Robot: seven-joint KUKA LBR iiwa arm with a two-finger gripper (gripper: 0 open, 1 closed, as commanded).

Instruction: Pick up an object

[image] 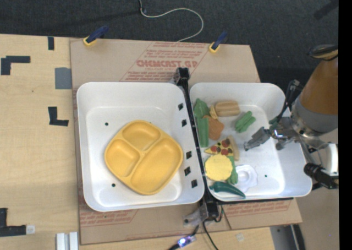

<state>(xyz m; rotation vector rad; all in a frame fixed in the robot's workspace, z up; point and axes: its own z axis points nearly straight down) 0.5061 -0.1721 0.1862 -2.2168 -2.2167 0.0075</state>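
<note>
Presently the gripper [258,139] is seen over the right bin [275,97]; whether it is parted cannot be told. The green toy [243,120] lies just left and farther.

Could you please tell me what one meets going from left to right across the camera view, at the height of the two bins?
Left bin → yellow plate → right bin → toy food → tool → arm.
</note>
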